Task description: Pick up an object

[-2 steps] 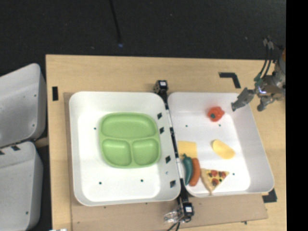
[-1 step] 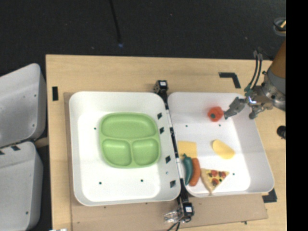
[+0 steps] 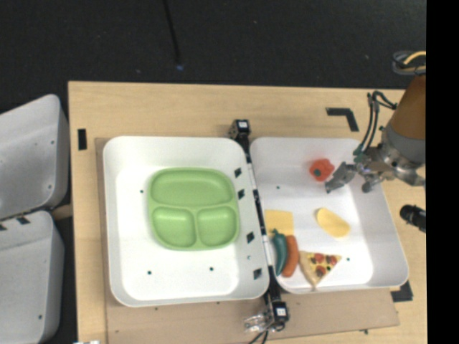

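The right bin (image 3: 380, 264) holds several toy foods. A small red piece (image 3: 321, 168) lies at its back. A pale yellow oval (image 3: 333, 222) sits in the middle and a yellow square slice (image 3: 280, 221) is nearer the left wall. An orange-red sausage shape with a teal end (image 3: 286, 254) lies beside a pizza slice (image 3: 319, 265) at the front. My gripper (image 3: 351, 184) hangs over the bin's back right part, just right of the red piece. Its two fingers are spread open with nothing between them.
The left bin (image 3: 129, 278) holds a green divided plate (image 3: 192, 206). A ridge with black clips (image 3: 252, 206) separates the two bins. The grey arm with its orange band (image 3: 409, 120) comes in from the right above the right bin's far corner.
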